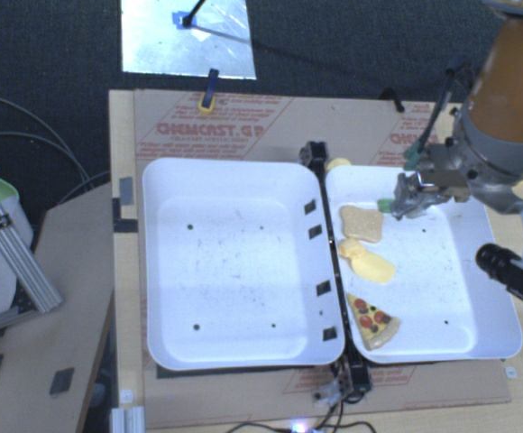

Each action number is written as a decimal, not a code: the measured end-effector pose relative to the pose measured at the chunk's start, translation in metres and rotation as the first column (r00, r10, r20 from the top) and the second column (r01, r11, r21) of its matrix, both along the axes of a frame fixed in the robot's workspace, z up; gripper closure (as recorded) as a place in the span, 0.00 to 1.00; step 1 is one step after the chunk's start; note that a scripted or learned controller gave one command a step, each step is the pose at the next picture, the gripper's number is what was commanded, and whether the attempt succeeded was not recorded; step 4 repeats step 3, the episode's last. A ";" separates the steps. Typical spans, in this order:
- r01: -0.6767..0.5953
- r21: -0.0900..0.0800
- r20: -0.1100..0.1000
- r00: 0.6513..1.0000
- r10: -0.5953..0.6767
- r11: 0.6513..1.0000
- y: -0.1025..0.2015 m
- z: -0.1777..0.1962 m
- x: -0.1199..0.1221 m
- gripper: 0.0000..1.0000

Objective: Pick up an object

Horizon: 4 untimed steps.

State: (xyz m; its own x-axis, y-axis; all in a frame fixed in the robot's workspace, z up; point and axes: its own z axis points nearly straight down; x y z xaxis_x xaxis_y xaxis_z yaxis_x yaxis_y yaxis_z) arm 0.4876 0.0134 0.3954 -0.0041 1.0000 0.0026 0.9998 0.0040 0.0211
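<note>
Three toy foods seen in right bin [451,269], along its left side: bread slice [362,224] nearest gripper, yellow piece [367,262] just below it, pizza slice [372,319] further toward near edge. Gripper [408,201] positioned low over right bin's far part, just right of bread slice; whether closed or open cannot be told. Left bin [234,260] placed alongside.

- Dark carpet floor [54,34] runs across the top, from 9 to 1 o'clock.
- A shiny metal plate [188,25] lies on it at 11 o'clock.
- Brown cardboard sheet [243,124] covers the bench.
- Aluminium frame rail [13,246] slants at 9 o'clock.
</note>
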 end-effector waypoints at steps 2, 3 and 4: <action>-0.006 -0.002 -0.014 1.000 0.006 1.000 0.065 0.018 0.000 1.00; -0.001 -0.002 -0.016 1.000 0.001 1.000 0.056 0.037 -0.001 1.00; -0.001 -0.002 -0.016 1.000 0.001 1.000 0.056 0.037 -0.001 1.00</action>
